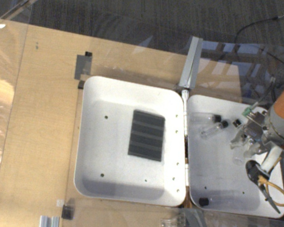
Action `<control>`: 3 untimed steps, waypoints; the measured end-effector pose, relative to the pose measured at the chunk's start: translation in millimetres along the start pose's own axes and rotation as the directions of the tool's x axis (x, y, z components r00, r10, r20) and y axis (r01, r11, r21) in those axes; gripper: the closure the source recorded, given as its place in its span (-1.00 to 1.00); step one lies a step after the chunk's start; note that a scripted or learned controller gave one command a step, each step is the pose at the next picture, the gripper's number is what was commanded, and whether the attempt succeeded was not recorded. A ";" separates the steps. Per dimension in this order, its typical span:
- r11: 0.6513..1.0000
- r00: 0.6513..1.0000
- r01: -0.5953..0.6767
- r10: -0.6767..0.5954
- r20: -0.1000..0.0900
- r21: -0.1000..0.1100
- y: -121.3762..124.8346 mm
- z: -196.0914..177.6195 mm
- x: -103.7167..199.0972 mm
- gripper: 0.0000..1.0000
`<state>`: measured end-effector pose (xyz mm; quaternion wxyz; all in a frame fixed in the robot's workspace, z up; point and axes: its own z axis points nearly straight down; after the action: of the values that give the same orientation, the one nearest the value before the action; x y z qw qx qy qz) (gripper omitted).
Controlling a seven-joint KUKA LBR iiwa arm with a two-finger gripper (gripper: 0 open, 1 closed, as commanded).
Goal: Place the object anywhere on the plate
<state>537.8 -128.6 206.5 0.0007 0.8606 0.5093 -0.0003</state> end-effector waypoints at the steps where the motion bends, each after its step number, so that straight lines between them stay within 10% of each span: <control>1: 0.985 0.985 -0.170 0.170 -0.002 0.000 -6.0 22.4 88.5 1.00; 2: 0.772 0.772 -0.635 0.635 -0.002 0.001 19.4 22.0 177.5 1.00; 3: 0.671 0.671 -0.742 0.742 -0.006 0.003 2.3 20.2 232.7 1.00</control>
<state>651.8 74.2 186.0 -0.0010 0.9932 0.1162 0.0028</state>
